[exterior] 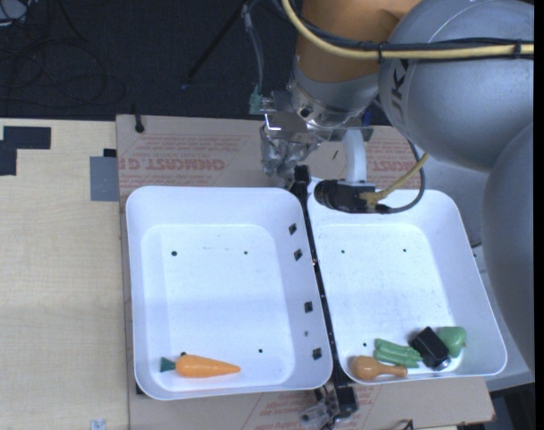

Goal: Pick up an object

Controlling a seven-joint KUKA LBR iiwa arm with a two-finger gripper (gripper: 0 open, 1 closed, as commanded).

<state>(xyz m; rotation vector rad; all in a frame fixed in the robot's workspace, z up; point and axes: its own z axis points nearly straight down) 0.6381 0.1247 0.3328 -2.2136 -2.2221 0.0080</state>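
From the fixed camera above the bench, the grey arm with its orange band (361,12) comes in from the right and hangs over the far edge of the two shallow white plastic bins, its two-finger gripper (283,155) sitting just beyond the point where the bins' far corners meet; the metal parts there are dark and crowded, so I cannot tell how the gripper is set, and nothing shows in its hold. The left white bin (146,240) holds a small orange toy carrot with a green top (204,365), lying flat near the bin's near wall; its long axis runs nearly left to right along that wall, the green top toward the left and the tapered tip pointing right. The right white bin (460,240) has a cluster in its near right corner: a tan pear-shaped toy (375,368) with its narrow neck pointing right, a green pod-like toy (397,353) lying just above it, a black block (430,346) tilted against that, and a rounded green piece (453,337) beside the block. All these things lie well apart from the gripper.
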